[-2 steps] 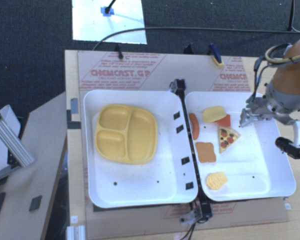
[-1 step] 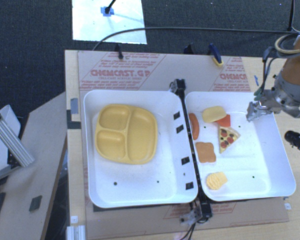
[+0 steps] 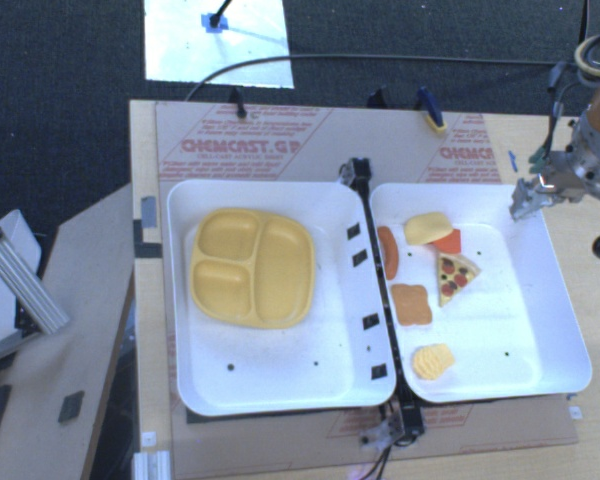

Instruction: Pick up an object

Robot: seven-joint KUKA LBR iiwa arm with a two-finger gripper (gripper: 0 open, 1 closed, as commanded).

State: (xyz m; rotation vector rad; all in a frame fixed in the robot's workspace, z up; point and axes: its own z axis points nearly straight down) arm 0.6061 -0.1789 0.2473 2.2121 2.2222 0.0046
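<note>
Nearest the camera, at the front of the right bin (image 3: 560, 368), lies a small ridged yellow piece (image 3: 432, 361), apart from the other toy foods. Behind it sits a tan toast-like slab (image 3: 412, 304), then a pizza slice (image 3: 454, 276) with its point toward the front, a red-orange block (image 3: 446, 241) half covered by a pale yellow lump (image 3: 427, 228), and a reddish sausage (image 3: 388, 252) lying lengthwise beside the dividing wall. These pieces cluster in the bin's left half, leaving its right half bare, which would give the arm room to come down without brushing the wall.

The left bin (image 3: 280, 388) holds a yellow compartment tray (image 3: 252, 268), lying flat and a little turned, well apart from the food. It looks like a place for sorted items, though the task asks only for a lift.

The gripper (image 3: 528, 200) hangs at the far right corner of the right bin, about over its rim, with nothing between its fingers. At this size the camera does not settle whether it is spread or pressed together. It stands well apart from every piece, so the pick is judged not yet begun. The ridged piece and the toast lie clear of neighbours and seem the easier choices; the block under the lump looks harder to take cleanly.
</note>
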